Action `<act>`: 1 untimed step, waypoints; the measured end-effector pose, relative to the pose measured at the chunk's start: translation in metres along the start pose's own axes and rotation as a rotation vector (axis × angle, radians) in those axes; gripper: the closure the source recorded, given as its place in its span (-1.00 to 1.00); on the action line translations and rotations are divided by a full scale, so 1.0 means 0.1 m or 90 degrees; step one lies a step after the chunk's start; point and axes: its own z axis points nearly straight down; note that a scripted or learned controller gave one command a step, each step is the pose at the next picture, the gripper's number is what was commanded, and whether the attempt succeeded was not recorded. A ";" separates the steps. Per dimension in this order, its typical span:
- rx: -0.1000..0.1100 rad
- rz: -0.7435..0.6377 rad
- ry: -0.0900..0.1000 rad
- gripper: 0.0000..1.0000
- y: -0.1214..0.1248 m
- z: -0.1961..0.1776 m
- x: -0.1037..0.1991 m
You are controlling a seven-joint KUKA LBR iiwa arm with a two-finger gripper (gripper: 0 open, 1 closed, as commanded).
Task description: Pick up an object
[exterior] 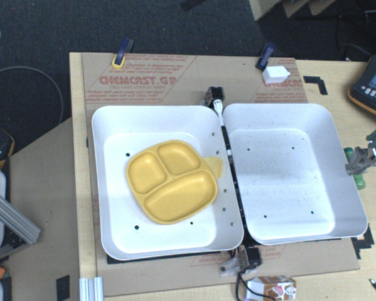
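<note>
The jaws' state cannot be told from this view: nothing here shows how far apart they stand or whether they have hold of anything. A small grey metal piece with a green tip [358, 163] sits just outside the right rim of the right-hand bin, at the view's edge. It is too small and cut off to say what it belongs to.

The yellow plastic plate with three compartments [171, 181] lies flat in the shallow white left bin [106, 168], a little left of the bin's middle, with nothing touching it from above. Its two smaller compartments face the far side and its one large compartment faces the near side. A small yellow tab juts from its right side towards the divide between the bins.

The shallow white right bin [338, 168] lies beside it, the two rims meeting along a dark strip. Both bins rest on the pale brown cardboard-covered bench [175, 74]. A yellow clamp [120, 55] and a blue clamp [265, 56] grip the bench's far edge, with a small white block [275, 74] just beside the blue one.
</note>
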 end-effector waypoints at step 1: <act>-0.010 -0.007 -0.003 1.00 0.68 -0.26 -0.20</act>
